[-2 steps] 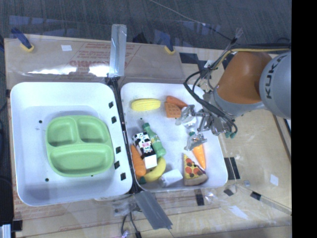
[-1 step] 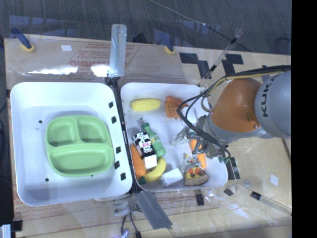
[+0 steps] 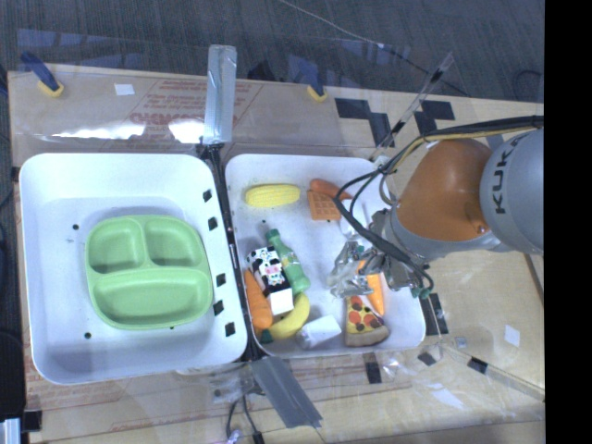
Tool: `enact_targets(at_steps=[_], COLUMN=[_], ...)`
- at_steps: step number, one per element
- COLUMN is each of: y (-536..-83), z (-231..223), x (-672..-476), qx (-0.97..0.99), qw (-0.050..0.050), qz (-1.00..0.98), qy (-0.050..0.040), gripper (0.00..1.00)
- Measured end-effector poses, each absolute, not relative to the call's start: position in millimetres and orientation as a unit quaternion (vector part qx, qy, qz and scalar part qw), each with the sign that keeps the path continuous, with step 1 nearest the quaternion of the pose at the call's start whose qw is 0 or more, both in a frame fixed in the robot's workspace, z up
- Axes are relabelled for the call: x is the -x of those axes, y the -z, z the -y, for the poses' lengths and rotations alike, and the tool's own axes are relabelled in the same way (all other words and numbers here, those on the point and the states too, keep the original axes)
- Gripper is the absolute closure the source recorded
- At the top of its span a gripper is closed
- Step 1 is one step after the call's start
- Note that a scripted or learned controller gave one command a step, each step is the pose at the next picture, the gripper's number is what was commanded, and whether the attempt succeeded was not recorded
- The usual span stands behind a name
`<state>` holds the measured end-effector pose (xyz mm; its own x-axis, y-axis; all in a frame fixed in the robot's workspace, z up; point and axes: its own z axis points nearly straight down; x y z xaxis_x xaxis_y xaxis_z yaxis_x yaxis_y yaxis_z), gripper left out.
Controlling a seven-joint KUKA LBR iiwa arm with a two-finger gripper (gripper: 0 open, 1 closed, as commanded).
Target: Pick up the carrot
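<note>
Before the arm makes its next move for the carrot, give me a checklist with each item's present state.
1. Carrot in view: ok, at the left wall of the right bin.
2. Gripper over the carrot: not ok, it is over the pizza slice side, apart from the carrot.
3. Carrot free of neighbours: not ok, the banana and the cow-print carton crowd it.
4. Finger state: cannot tell.
5. Anything gripped: cannot tell.
</note>
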<state>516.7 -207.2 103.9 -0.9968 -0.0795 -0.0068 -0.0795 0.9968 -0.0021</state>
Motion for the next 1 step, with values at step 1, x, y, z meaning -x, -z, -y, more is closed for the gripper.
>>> enact_targets(at_steps=[1], y=[-175.7], z=[154.5], x=[-555.4], qx=[-0.008], qw=[0.004], qz=[-1.0], qy=[0.0001], gripper=[1.0])
